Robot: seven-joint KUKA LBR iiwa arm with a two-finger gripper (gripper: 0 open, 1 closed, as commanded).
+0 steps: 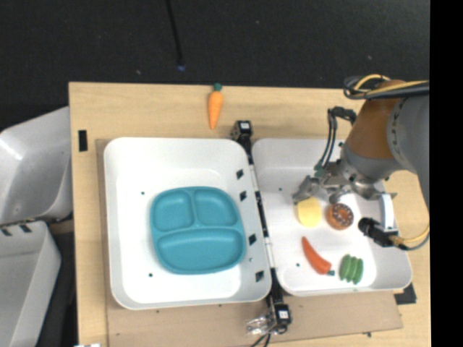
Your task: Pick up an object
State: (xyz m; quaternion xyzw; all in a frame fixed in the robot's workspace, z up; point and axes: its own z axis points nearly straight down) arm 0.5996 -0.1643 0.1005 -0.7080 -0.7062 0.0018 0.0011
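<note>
No writing can be read. Two white bins are set on a wooden bench (87, 107): the left bin (123, 266) holds one blue divided tray (195, 230), the right bin (289, 157) one yellow object (309, 212), one red pepper (315, 256), one green vegetable (351, 268) and one brown round item (339, 215). One carrot (215, 107) lies on the bench, upper centre. The gripper (318, 188) hangs just above the yellow object; its state cannot be told.

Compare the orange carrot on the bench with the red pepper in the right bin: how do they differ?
The carrot is orange and lies on the wooden bench, outside both bins; the red pepper lies inside the right bin. The carrot points almost straight up the view; the pepper lies on a diagonal. Both are small and elongated.
</note>
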